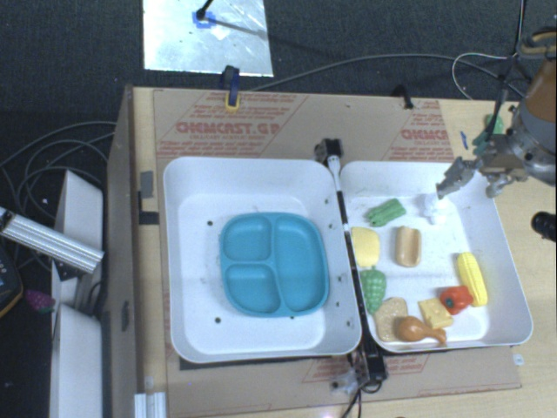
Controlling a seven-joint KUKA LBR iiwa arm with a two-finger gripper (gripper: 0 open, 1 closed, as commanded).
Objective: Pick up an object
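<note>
The right bin (pixel 509 259) holds several toy foods: a green pickle (pixel 385 211), a tan bun (pixel 407 245), a yellow piece (pixel 365 246), a corn cob (pixel 472 277), a red tomato (pixel 454 299), a cheese wedge (pixel 433 312), a green vegetable (pixel 372 287) and a brown drumstick (pixel 418 329). My gripper (pixel 473 183) hangs over the bin's far right corner, above and right of the pickle and bun. It is open, and nothing sits between its fingers. One finger (pixel 452 179) points down-left toward a small white object (pixel 428 205).
The left bin (pixel 187 233) carries a blue divided plate (pixel 273 263). A ridge (pixel 345 251) separates the two bins. Cables trail across the dark floor behind the bench, and a metal sheet (pixel 207 24) lies at the back left.
</note>
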